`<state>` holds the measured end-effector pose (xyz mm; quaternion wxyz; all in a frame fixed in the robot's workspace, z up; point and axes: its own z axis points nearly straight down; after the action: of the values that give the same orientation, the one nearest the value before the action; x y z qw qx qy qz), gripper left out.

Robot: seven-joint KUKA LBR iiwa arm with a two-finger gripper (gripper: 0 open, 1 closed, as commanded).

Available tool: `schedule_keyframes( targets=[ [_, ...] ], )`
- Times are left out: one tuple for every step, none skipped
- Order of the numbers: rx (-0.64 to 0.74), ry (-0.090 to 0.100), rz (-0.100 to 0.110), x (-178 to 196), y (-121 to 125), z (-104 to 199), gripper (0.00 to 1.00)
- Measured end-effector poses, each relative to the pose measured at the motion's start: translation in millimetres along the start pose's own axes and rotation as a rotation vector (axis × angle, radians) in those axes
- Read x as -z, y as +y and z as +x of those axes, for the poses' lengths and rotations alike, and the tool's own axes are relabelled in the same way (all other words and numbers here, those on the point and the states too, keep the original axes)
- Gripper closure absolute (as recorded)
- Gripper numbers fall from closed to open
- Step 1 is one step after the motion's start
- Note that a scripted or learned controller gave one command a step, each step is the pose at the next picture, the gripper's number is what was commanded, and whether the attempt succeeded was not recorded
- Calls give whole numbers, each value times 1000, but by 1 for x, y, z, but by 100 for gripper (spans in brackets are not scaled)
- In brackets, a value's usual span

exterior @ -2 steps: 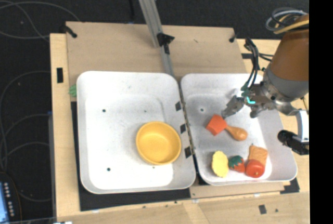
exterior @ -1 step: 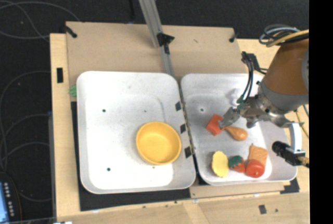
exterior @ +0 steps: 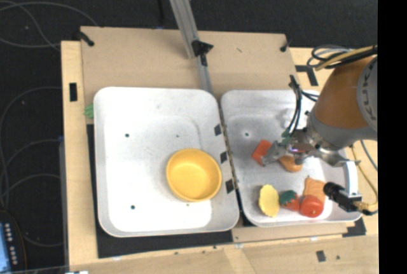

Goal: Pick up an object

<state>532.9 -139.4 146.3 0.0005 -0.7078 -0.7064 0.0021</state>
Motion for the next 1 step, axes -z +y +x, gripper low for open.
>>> schedule_keyframes(
  targets=[
    [0, -1, -3, -47, 0, -2, 0]
  ],
)
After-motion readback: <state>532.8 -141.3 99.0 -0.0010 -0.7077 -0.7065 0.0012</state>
